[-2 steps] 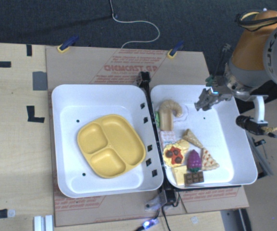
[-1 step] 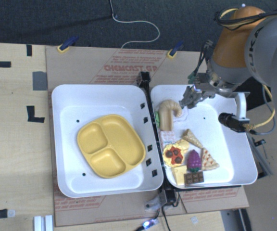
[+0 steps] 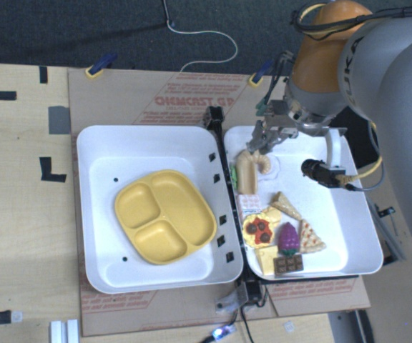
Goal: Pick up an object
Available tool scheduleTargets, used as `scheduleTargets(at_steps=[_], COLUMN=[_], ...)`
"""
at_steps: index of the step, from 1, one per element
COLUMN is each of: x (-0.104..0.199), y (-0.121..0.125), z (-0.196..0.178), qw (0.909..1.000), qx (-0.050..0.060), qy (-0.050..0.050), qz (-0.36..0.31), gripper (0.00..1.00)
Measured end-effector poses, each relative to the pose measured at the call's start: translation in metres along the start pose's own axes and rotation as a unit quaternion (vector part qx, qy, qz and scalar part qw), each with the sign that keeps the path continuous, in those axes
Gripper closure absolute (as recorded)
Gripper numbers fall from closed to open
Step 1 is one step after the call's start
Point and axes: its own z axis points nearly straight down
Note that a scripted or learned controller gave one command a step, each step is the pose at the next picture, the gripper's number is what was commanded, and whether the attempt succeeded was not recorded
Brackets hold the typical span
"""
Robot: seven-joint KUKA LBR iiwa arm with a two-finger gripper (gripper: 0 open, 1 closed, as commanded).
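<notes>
gripper (image 3: 258, 146) low at the right bin's (image 3: 349, 224) back left corner, over a bread roll (image 3: 246, 174), finger state unclear, yellow tray (image 3: 164, 215) mid left bin (image 3: 99, 191)

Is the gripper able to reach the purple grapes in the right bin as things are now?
Probably yes. The gripper hangs over the right bin, at its far end, and the purple grapes lie uncovered nearer the front, though toy food pieces crowd close around them.

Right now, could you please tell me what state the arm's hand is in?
Hand: low in the right bin, just above the bread roll; cannot be told whether open or closed, and nothing visibly held.
</notes>
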Motion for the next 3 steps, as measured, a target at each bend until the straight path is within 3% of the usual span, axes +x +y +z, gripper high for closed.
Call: scheduleTargets(at_steps=[1,2,3], x=[0.049,0.062,0.06], y=[0.025,0.032,0.03], z=[-0.01,0.012,-0.01], qw=[1.0,1.0,1.0], qx=[-0.001,0.001,-0.001], qy=[0.0,-0.001,-0.001], qz=[0.0,0.002,0.002], gripper=[1.0,1.0,1.0])
